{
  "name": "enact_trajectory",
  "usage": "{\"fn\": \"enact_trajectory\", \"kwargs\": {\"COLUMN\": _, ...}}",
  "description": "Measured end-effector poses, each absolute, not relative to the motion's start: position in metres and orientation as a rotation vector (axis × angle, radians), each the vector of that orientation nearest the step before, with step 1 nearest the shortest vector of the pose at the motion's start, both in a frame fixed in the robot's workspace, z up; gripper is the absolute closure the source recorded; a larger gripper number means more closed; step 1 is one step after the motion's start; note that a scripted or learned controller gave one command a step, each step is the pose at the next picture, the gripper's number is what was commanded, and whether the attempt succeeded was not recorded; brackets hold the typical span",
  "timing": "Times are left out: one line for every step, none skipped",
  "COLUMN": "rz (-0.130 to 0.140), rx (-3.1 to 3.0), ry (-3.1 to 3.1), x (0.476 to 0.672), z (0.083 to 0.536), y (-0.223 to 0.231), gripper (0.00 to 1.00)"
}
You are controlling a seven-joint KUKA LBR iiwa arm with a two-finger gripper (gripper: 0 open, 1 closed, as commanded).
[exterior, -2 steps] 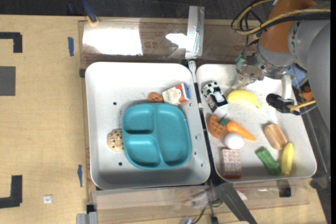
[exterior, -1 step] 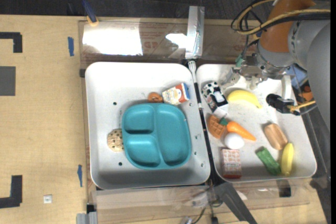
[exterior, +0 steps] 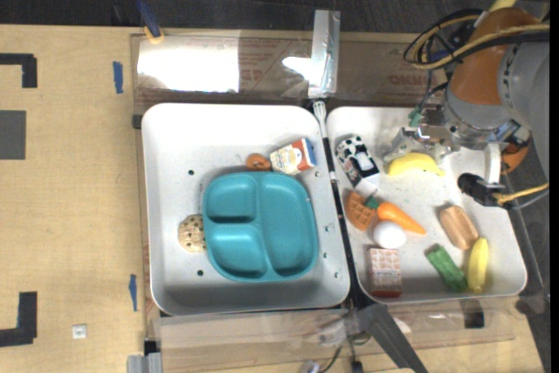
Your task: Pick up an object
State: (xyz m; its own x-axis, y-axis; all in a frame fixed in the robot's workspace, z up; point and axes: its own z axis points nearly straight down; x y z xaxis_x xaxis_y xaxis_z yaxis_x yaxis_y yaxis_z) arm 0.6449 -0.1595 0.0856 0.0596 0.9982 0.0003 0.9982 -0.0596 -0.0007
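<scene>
Hand (exterior: 430, 144) low in right bin (exterior: 511, 275), far corner, just above lemon (exterior: 412, 165); probably touching it, but grip state hidden, cannot tell. Carrot (exterior: 400, 217), egg (exterior: 389, 235), waffle (exterior: 358, 210) near, toward divider. Banana (exterior: 478, 263) at near edge. Left bin (exterior: 166, 188) holds teal tray (exterior: 259, 224).

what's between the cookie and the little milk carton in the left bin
In the camera view, the teal tray lies between the cookie and the milk carton.
</scene>
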Motion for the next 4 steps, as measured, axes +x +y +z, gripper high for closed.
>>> {"fn": "enact_trajectory", "kwargs": {"rz": -0.006, "rx": -2.289, "ry": -2.158, "x": 0.647, "z": 0.098, "y": -0.159, "gripper": 1.0}}
{"fn": "enact_trajectory", "kwargs": {"rz": -0.005, "rx": -2.289, "ry": -2.157, "x": 0.647, "z": 0.098, "y": -0.159, "gripper": 0.0}}
{"fn": "enact_trajectory", "kwargs": {"rz": -0.004, "rx": -2.272, "ry": -2.174, "x": 0.568, "z": 0.087, "y": -0.133, "gripper": 0.0}}
{"fn": "enact_trajectory", "kwargs": {"rz": -0.002, "rx": -1.898, "ry": -2.514, "x": 0.529, "z": 0.088, "y": -0.118, "gripper": 0.0}}
